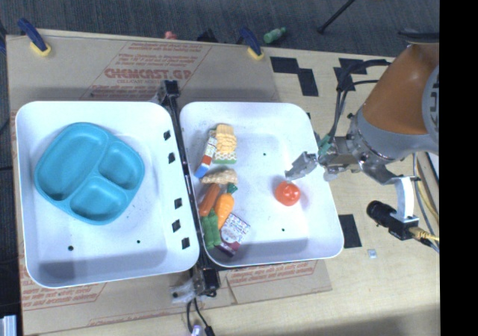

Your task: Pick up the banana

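Two bins side by side on worktop (373, 267). Left bin (45, 252): divided tray (89, 172) in rear-left part. Right bin (299, 234): heap of small items (218, 193) along left wall, rear to front; round item (287, 193) lying apart, right of heap. Gripper (300, 166) above right bin's right side, just behind round item.

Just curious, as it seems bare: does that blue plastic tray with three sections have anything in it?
Empty. All three compartments of the blue divided tray show only bare blue plastic; it lies flat in the left white bin.
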You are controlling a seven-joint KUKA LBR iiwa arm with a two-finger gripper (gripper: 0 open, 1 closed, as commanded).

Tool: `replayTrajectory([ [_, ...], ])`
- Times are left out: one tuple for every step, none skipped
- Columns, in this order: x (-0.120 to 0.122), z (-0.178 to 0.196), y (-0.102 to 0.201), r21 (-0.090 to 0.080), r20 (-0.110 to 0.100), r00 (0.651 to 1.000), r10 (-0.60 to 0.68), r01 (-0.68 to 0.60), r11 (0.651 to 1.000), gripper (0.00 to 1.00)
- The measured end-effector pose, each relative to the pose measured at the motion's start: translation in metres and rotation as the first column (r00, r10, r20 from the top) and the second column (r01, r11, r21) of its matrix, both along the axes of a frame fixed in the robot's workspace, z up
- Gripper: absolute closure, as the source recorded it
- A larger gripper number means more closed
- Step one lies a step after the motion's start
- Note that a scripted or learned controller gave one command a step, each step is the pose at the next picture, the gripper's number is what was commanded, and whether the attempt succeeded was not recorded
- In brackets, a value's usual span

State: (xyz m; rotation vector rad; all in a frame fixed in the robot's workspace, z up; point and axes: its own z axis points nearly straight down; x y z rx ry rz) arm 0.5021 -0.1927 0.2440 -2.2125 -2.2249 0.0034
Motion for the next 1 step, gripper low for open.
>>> replayTrajectory([
  [-0.0263,-0.1100,0.0293,0.002,0.000,0.976,0.217,-0.217,0.976,0.00],
])
